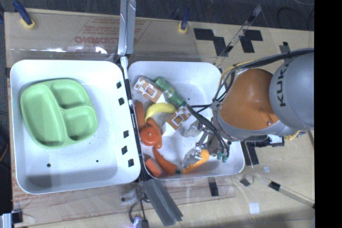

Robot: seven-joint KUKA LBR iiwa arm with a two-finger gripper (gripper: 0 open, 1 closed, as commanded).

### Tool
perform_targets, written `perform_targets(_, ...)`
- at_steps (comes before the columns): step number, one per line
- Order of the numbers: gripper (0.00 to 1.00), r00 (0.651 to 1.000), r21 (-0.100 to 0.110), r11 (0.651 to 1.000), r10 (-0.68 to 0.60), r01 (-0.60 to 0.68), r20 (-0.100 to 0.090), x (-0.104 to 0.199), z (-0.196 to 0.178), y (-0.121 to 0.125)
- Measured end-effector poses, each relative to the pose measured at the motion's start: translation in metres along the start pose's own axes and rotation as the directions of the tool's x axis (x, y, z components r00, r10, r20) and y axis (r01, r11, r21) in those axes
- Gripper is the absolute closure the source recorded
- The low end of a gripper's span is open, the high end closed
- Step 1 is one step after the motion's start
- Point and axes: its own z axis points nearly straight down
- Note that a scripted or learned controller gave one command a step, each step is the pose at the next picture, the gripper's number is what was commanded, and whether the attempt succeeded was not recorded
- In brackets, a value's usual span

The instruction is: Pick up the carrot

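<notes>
One carrot (199,160) pinched between the gripper (196,156) fingers in the right bin (208,72), one banana (159,110) nearby

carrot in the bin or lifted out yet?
In. The carrot lies near the right bin's front wall, gripper right over it. Whether it's gripped: cannot tell.
</notes>
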Motion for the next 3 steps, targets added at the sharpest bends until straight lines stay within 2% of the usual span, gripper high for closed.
perform_targets(1,1.00,1.000,-0.001,1.000,-0.005,0.005,0.002,-0.001,-0.010,0.001)
perform_targets(2,0.00,1.000,-0.001,1.000,-0.005,0.005,0.002,-0.001,-0.010,0.001)
perform_targets(3,1.00,1.000,-0.001,1.000,-0.010,0.010,0.004,-0.002,-0.020,0.002)
